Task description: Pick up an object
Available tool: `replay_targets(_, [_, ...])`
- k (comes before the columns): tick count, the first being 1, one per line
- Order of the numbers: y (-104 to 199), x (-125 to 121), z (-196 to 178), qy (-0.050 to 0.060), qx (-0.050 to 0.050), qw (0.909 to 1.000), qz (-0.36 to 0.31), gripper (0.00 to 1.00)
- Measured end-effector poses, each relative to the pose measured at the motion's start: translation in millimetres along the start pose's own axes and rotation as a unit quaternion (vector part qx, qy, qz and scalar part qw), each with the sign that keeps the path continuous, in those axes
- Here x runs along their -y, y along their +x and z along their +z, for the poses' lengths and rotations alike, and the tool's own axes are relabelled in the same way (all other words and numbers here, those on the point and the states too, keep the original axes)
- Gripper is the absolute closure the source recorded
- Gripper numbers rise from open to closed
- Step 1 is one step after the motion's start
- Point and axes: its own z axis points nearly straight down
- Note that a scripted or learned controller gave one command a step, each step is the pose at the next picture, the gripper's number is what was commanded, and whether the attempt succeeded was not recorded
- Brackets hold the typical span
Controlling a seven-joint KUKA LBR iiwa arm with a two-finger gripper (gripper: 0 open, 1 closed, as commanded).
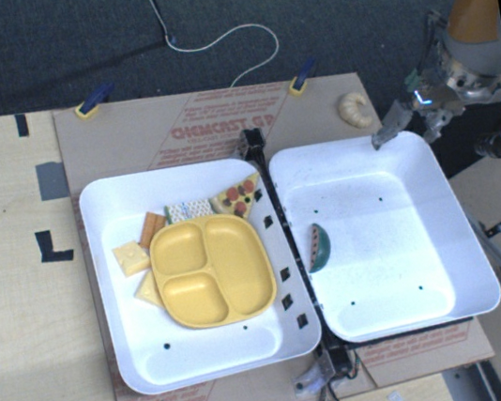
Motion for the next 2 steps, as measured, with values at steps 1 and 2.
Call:
replay_targets(1, [0.6,-2.3,-10.0,-0.007,0.001,1.0000,-0.002,0.00])
replay_targets(2, [0.1,7.2,46.8,-0.005,0.001,1.0000,-0.002,0.00])
